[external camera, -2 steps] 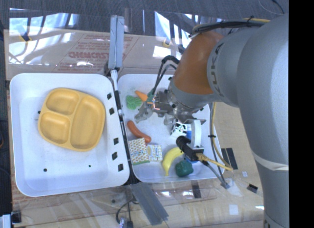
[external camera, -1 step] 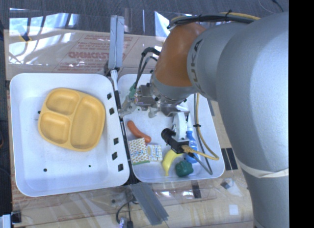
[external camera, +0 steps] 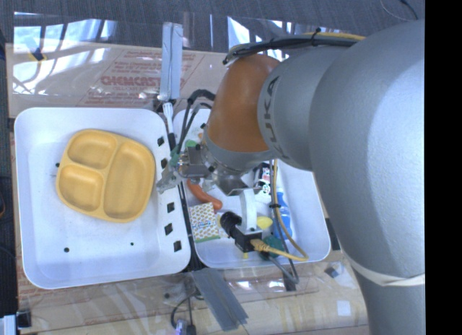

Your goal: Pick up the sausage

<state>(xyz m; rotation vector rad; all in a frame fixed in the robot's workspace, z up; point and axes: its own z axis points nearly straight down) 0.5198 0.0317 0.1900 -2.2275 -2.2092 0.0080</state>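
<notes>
Orange against the white, the sausage (external camera: 205,193) lies in the right bin (external camera: 310,236), near that bin's left wall at the middle of the frame. My arm (external camera: 339,131) comes in from the right and covers much of this bin. Its end effector (external camera: 193,171) sits low over the bin's left side, just above the sausage; I cannot tell its state, as the wrist hides it. Below the sausage I see a small patterned packet (external camera: 203,222), and to its right a clutter of objects, one apparently blue (external camera: 281,218). At frame left, the left bin (external camera: 43,254) holds a yellow divided plate (external camera: 105,175).
</notes>
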